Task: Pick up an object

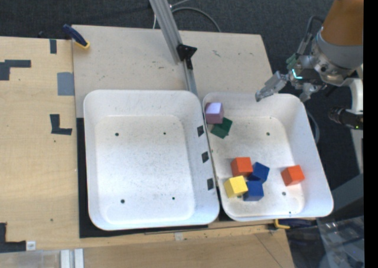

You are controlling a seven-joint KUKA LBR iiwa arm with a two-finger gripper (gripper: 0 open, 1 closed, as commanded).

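The right bin (307, 137) holds several small blocks. A lilac cube (213, 111) and a green block (222, 127) sit at its far left corner. Nearer the front, an orange cube (241, 166), two blue cubes (258, 172) (254, 190) and a yellow cube (235, 186) are clustered together. Another orange cube (292, 175) lies alone at the right. My gripper (288, 90) hangs over the bin's far right edge, well away from the blocks. It is open, with its fingers (269, 88) spread and nothing between them.
The left bin (94, 143) lies beside the right one. A slanted metal rail (168, 19) runs from the top down to the gap between the bins. A blue and yellow tool (75, 35) lies at the bench's far left corner.
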